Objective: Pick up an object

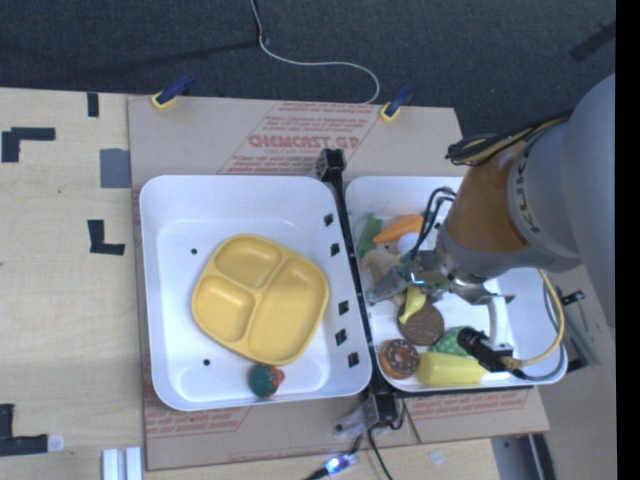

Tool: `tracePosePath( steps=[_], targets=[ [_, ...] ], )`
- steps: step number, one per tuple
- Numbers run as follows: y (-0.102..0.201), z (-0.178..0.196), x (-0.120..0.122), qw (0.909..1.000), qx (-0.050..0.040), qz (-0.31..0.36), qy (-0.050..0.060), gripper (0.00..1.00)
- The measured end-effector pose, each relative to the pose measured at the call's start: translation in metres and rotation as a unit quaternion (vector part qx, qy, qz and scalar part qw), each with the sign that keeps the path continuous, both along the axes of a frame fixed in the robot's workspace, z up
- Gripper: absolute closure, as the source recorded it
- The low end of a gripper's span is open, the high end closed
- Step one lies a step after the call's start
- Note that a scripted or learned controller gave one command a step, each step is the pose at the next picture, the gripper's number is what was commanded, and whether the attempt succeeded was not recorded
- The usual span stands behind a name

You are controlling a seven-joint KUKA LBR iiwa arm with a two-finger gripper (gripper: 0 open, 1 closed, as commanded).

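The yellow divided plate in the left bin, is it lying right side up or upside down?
Right side up. The yellow divided plate lies in the left bin with its three hollow compartments facing the camera, nothing in them.

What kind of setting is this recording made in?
Probably a robotics lab bench for pick-up trials: two white bins, the left bin with a yellow divided plate, the right bin with toy food, on cardboard clipped to the bench, under a grey arm.

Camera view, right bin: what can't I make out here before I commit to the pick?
- Gripper: the wrist covers its fingers from above, so open or shut is unreadable, as is any contact.
- Right bin: the arm hides its middle and far right.
- Orange piece and green piece: partly covered, too small to identify.
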State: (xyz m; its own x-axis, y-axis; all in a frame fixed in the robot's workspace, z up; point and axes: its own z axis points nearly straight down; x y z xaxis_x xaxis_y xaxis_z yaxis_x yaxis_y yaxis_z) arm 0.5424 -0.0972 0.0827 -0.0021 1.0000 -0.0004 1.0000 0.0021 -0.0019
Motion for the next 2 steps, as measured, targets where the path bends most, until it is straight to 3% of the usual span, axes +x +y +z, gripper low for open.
tracePosePath(
  steps=[1, 2],
  targets=[
    [0.0, 0.013, 0.001, 1.0, 0.0005, 0.0, 0.0, 1.0],
    [-0.002, 0.074, -0.004, 1.0, 0.0003, -0.001, -0.002, 1.0]
  ],
)
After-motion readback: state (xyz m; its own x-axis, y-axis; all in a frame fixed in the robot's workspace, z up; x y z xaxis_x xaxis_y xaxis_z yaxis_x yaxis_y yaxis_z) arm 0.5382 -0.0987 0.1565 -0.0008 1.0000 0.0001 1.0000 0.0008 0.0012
